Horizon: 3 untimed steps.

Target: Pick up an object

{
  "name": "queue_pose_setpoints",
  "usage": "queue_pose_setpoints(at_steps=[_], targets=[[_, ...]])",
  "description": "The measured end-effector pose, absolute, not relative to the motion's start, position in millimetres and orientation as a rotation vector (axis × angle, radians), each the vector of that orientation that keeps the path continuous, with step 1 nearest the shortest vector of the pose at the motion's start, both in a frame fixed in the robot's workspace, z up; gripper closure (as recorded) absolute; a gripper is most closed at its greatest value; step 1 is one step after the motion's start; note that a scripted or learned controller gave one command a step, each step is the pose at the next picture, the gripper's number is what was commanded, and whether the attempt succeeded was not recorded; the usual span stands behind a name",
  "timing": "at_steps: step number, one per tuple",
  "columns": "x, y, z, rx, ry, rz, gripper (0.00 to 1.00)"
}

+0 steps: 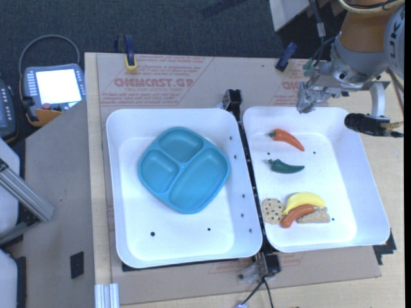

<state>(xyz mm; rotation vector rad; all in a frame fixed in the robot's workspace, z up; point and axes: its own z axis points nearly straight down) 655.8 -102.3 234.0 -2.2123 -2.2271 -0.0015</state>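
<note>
Two shallow white plastic bins sit side by side on a bench covered with brown printed cardboard (192, 82). The left bin (128, 236) fills the middle of the frame and holds a light blue plastic plate with three compartments (184, 169), lying flat toward the bin's upper half.

The right bin (359, 191) holds the small toy foods. An orange-red chilli pepper with a green stem (286, 138) lies in the bin's upper left part, pointing down to the right. Just below it, apart from it, lies a dark green pepper (284, 167). At the lower left of this bin a cluster lies together: a round speckled cookie (272, 210) near the bin's left wall, a yellow banana (306, 200), a reddish-brown sausage (293, 217) touching the banana's underside, and a tan bread-like piece (316, 217) at the cluster's right.

The grey arm with its orange band (372, 11) reaches in from the upper right of the frame. Its two-finger gripper (308, 103) hangs over the upper rim of the right bin, above and to the right of the orange-red chilli and clear of it. The fingers point downward and look close together with nothing between them, though at this small size I cannot tell for sure whether they are parted or pressed together.

A handheld screen unit with a grey cable (56, 85) sits at the upper left of the frame, off the bench.
</note>
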Motion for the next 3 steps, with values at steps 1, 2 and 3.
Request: queue_pose_setpoints(at_steps=[1, 2, 3], targets=[[653.6, -39, 236, -2.212, -2.227, 0.0, 1.0], [662.6, 7, 233, -2.217, -2.227, -0.002, 1.0], [657.0, 54, 225, -2.216, -2.224, 0.002, 1.0]])
